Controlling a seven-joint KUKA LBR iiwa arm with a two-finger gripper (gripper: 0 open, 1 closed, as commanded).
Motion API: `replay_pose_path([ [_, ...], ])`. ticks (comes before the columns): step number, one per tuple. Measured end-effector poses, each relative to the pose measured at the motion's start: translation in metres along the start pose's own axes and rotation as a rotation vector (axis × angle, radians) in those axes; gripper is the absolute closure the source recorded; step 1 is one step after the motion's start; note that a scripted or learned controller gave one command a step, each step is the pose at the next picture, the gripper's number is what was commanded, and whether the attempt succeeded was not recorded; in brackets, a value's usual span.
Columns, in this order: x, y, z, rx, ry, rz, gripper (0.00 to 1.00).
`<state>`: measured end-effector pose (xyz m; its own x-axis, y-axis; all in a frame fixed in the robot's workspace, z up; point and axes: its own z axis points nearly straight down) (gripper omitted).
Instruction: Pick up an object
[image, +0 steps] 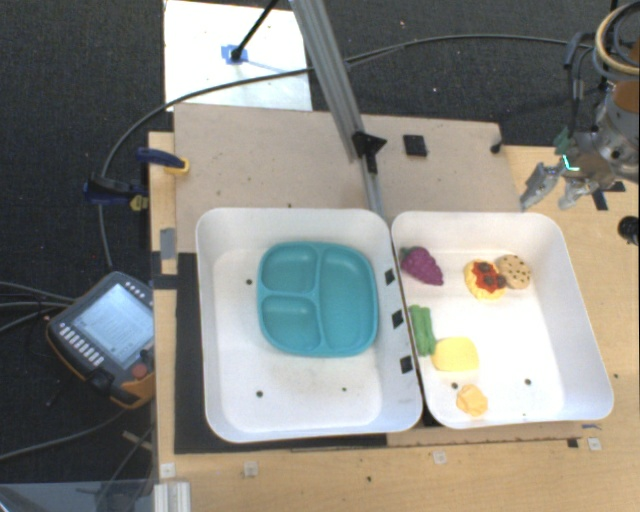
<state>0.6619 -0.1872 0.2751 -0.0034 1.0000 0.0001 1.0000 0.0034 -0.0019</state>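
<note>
— Purple plastic grapes (421, 265) lie at ten o'clock in our right white bin (575, 300), untouched.
— Agreed. Our two-finger metal claw (556, 186) hangs spread and empty beyond its one o'clock corner; all picking remains.

A single fixed camera looks down on the bench (455, 170) from above, tilted at a slant, so the far edge lies toward 12 o'clock and the near edge toward 6 o'clock. It stands far enough back to take in both white bins whole: the left bin (225, 330) sits toward 9 o'clock of centre, the right bin (560, 330) toward 3 o'clock. Dark floor (70, 90) shows beyond the bench from 9 to 12 o'clock. The arm (610, 120) enters at about 2 o'clock, cut off by the frame's upper right corner.
</note>
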Motion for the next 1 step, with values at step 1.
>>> replay_pose_path([
  [1, 0.0002, 0.0010, -0.0027, -0.005, -0.001, -0.001, 0.00],
])
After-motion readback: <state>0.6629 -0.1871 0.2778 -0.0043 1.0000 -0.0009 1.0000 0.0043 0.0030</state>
